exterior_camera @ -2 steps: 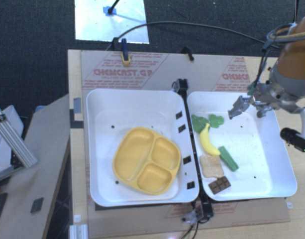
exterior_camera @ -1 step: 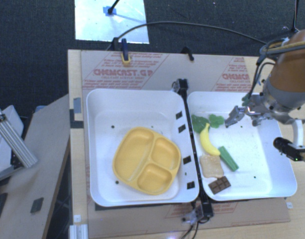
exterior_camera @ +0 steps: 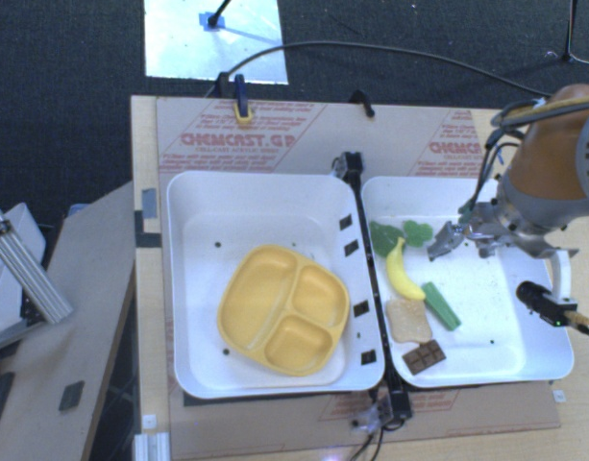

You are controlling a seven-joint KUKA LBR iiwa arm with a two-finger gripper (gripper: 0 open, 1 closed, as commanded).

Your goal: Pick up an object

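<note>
Claw [exterior_camera: 446, 241] over right bin [exterior_camera: 539, 358] — nothing visibly held, near lettuce [exterior_camera: 402, 233].

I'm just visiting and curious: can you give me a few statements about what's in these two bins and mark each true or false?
1. The yellow tray lies in the left bin. True.
2. The banana is on the yellow tray. False: it lies in the right bin, beside the green block.
3. The gripper holds the banana. False: it hovers above the right bin with nothing between its fingers.
4. A brown chocolate piece lies near the right bin's front edge. True.
5. The toast lies between the banana and the chocolate piece. True.
</note>
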